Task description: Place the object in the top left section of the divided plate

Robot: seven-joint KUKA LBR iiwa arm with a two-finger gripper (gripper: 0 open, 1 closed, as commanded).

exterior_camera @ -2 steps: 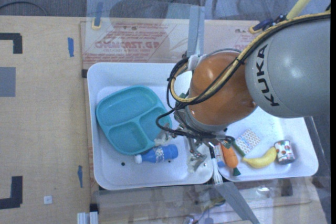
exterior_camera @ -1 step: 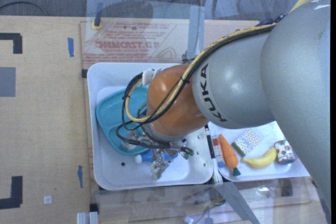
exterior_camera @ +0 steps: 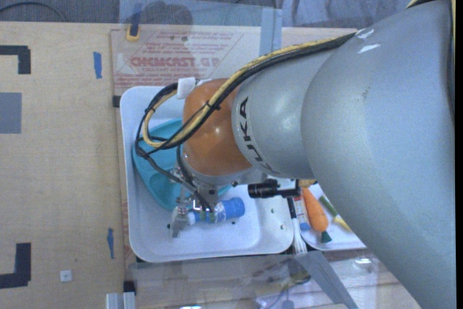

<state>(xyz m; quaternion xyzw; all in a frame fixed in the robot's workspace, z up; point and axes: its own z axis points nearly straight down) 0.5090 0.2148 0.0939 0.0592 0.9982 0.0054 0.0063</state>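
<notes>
I see arm (exterior_camera: 347,119) over left bin (exterior_camera: 137,228) | gripper (exterior_camera: 189,215) near bin's front edge, beside blue plate (exterior_camera: 155,181) | I cannot tell its grip state | carrot (exterior_camera: 315,212) in right bin

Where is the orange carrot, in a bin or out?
In. The small orange carrot lies inside the right shallow white bin, beside the grey arm.

The large smooth grey metal arm (exterior_camera: 362,141) bears dark lettering "KA" on its casing beside a glossy orange band (exterior_camera: 210,130). A bundle of black and yellow cables (exterior_camera: 217,94) runs along it, looping past a small white connector block (exterior_camera: 186,87).
</notes>
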